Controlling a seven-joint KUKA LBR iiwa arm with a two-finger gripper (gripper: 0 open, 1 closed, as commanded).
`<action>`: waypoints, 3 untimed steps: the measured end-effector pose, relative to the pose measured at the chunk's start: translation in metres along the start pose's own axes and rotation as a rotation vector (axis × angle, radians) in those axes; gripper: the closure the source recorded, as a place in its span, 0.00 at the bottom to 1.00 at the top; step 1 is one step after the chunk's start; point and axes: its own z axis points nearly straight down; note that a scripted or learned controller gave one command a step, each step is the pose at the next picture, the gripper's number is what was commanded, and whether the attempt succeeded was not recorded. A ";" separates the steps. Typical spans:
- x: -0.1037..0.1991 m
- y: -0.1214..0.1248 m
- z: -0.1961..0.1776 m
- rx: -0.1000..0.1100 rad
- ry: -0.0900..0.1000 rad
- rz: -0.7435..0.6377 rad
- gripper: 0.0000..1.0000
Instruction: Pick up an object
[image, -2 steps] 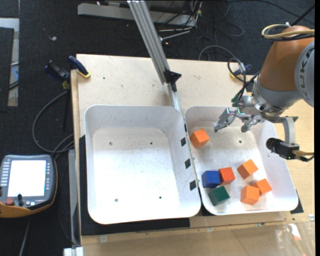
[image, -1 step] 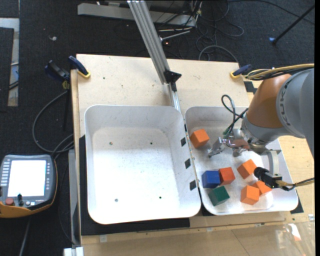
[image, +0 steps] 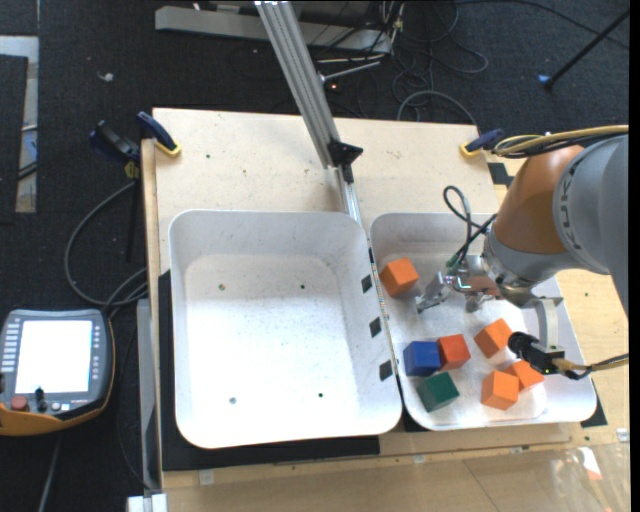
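Your grey two-finger gripper (image: 432, 296) hangs low in the right-hand shallow white bin (image: 570, 405). Its fingers look slightly parted with nothing between them, though they are small and you should not lean on that. The nearest target, an orange foam cube (image: 399, 276), sits just up and left of the fingertips, close but apart. The bin also holds a blue cube (image: 422, 357), a dark green cube (image: 437, 390) and four more orange blocks toward the near right. The left white bin (image: 200, 420) has no blocks in it.
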 end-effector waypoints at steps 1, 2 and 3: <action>0.000 0.000 0.000 0.000 0.000 0.000 0.00; -0.009 0.025 -0.397 -0.010 -0.003 -0.006 0.00; -0.048 0.071 -0.453 -0.007 -0.005 0.001 0.00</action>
